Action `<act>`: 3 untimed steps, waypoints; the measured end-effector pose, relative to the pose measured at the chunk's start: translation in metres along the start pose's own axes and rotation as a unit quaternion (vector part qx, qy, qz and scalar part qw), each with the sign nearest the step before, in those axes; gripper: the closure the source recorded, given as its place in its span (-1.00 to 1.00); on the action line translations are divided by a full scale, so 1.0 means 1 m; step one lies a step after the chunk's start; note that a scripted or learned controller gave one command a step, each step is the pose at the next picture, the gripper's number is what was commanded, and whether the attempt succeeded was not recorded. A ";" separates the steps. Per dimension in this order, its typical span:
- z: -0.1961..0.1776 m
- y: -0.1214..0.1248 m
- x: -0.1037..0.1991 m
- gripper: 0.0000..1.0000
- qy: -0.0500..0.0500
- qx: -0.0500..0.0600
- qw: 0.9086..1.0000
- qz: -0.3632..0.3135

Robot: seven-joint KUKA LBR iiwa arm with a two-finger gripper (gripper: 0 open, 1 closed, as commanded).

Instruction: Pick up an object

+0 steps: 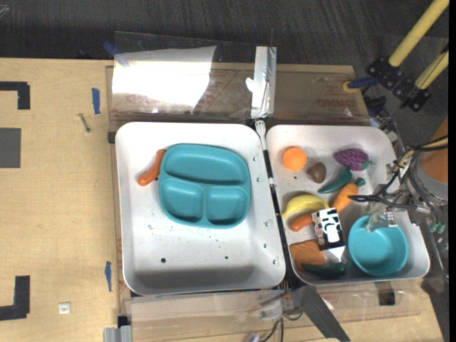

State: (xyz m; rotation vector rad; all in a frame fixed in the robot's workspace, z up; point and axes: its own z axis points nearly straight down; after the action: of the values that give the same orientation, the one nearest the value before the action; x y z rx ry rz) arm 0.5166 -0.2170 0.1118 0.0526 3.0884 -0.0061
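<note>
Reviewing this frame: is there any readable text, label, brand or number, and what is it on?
Black-and-white label on a small object in the right bin, between the banana and the teal bowl: printed marks, too small and blurred to read.
No other text, brand or number can be read; the teal divided plate in the left bin is unmarked.

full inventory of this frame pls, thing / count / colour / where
bins: 2, white, side by side on the bench
divided plate: 1, teal, left bin centre
carrot: 1, orange, left bin, at the plate's left edge
orange: 1, orange, right bin, far left
grapes: 1 bunch, purple, right bin, far side
banana: 1, yellow, right bin, left side
bowl: 1, teal, right bin, near right corner
gripper: 1, dark, over the right bin, above the bowl
</note>
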 end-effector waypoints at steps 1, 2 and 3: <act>-0.106 -0.003 -0.086 1.00 0.019 0.000 1.000 -0.022; 0.009 -0.006 -0.007 1.00 0.014 0.000 0.998 -0.057; -0.127 -0.004 -0.060 1.00 0.019 -0.003 0.988 -0.151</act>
State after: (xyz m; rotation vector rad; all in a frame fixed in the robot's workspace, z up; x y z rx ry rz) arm 0.5698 -0.2226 0.2421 -0.4178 3.0990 -0.0092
